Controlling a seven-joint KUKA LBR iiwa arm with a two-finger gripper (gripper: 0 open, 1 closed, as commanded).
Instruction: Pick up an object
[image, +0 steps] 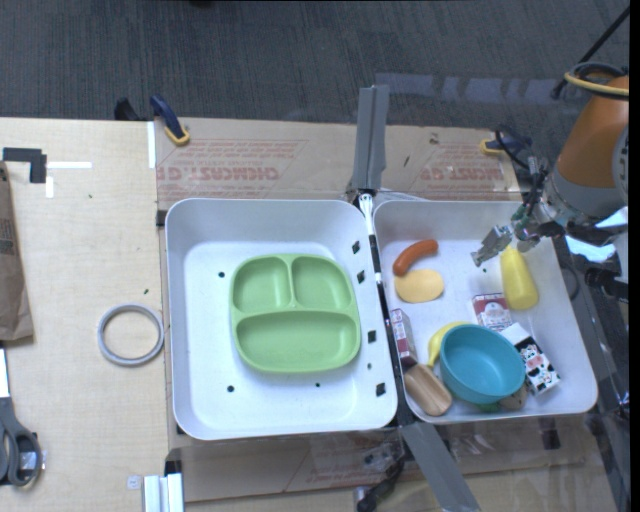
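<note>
My arm: came in from the right of the view, grey w/ orange band above the wrist; hung over the right bin's far right corner.
My pincer: sat over the right bin near its back wall; tips pointed left & down; I cannot tell whether it was open or closed; nothing visible betw. the tips.
Yellow bottle-like obj: lay in the right bin just beside the pincer, to its right & a bit nearer the camera; long axis ran roughly front-to-back; touching or not, can't say.
Sausage: red-orange, lay tilted in the bin's back left part; apart from the pincer.
Pale yellow lump: just in front of the sausage, close to it.
Small red-white packet: mid bin, just left of the yellow obj's near end.
Blue bowl: upright, front of the right bin; a banana peeked out at its left rim.
Brown block: front left corner, beside the bowl.
B&w patterned box: right of the bowl, near the front right corner.
Left bin: held a green divided plate, 3 sections, flat in the middle.
Bench: tape ring lay left of the left bin, well apart from my pincer.
</note>
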